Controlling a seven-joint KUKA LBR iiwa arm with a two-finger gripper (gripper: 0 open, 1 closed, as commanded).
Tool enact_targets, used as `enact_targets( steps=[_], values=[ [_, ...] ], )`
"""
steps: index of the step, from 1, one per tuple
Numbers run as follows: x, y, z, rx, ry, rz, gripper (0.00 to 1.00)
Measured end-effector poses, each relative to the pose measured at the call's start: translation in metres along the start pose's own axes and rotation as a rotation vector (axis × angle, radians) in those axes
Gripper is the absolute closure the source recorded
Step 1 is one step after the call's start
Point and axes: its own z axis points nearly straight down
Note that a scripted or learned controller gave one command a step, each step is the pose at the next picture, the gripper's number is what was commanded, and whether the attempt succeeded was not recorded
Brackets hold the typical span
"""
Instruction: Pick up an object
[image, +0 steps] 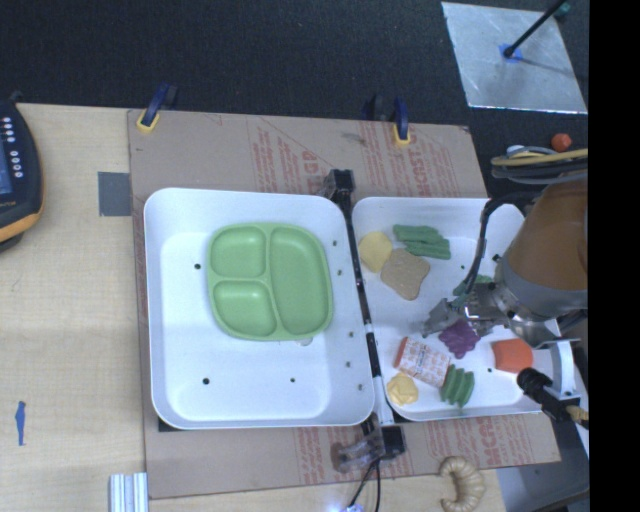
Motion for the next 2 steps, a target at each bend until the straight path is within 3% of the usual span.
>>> enact_targets(
  steps=[1,2],
  values=[
    [-0.030,0.055,0.047,-0.002,-0.001,-0.004,0.00],
    [-0.036,-0.004,0.046,0.008,0.003,-0.001,0.00]
  ],
)
